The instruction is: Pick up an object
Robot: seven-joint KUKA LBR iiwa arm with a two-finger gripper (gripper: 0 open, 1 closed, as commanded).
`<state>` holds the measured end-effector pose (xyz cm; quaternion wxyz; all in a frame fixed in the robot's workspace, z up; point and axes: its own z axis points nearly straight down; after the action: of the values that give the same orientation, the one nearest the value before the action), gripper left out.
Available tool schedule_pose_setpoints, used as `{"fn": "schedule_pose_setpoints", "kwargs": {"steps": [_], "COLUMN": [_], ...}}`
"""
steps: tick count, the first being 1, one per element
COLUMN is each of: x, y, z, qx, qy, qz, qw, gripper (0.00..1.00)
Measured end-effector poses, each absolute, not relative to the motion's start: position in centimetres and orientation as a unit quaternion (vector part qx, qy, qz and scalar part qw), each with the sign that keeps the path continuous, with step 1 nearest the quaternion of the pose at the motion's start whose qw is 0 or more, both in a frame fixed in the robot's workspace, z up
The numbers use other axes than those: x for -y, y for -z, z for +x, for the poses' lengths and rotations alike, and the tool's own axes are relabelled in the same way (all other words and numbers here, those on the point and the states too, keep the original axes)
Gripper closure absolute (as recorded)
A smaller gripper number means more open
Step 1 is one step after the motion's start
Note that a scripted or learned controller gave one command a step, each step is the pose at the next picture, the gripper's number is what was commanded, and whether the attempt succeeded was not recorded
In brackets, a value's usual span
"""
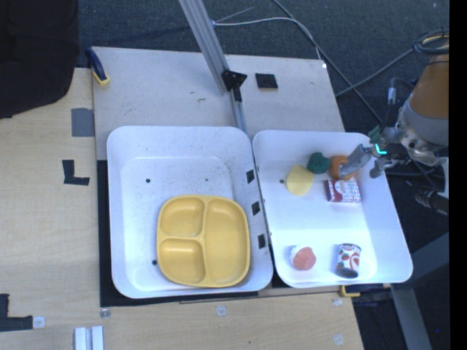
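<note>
Right bin, picking ground; my gripper (357,160) at the far cluster.

Near: small can (349,260), stiff, slick, take across its sides. Red ball (303,258), likely light. Farther: flat packet (343,191), awkward. Yellow lemon (298,180), orange piece (338,165) just beside my gripper; jaw spread I cannot tell.
</note>
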<state>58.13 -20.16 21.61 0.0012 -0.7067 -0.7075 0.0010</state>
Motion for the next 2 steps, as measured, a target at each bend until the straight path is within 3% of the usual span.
{"fn": "schedule_pose_setpoints", "kwargs": {"steps": [1, 2], "x": [20.2, 20.2], "y": [-21.7, -15.2], "z": [58.2, 57.9], "qx": [0.708, 0.707], "qy": [-0.0006, -0.0025], "qz": [-0.707, -0.707], "qw": [0.0, 0.003], "gripper": [0.0, 0.0]}}
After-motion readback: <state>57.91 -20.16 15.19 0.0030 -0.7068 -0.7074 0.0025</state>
